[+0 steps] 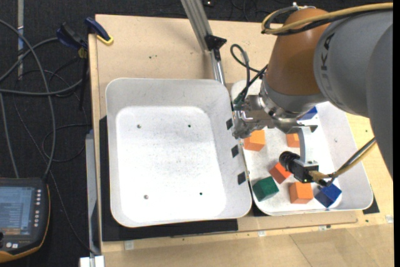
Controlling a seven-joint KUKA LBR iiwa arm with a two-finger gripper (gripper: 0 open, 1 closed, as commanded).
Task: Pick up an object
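- Camera view: the gripper (250, 125) hangs low over the right bin (350, 134), just at 11 o'clock of an orange block (254, 142), likely its target.
- I cannot tell how the fingers stand.
- Other blocks lie toward 5 o'clock: a green block (265, 188) and a blue block (327, 195).

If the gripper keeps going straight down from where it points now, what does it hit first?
Most likely the orange block directly under the gripper in the right bin. Depth is hard to judge from this slanted view, so it may land just beside it.
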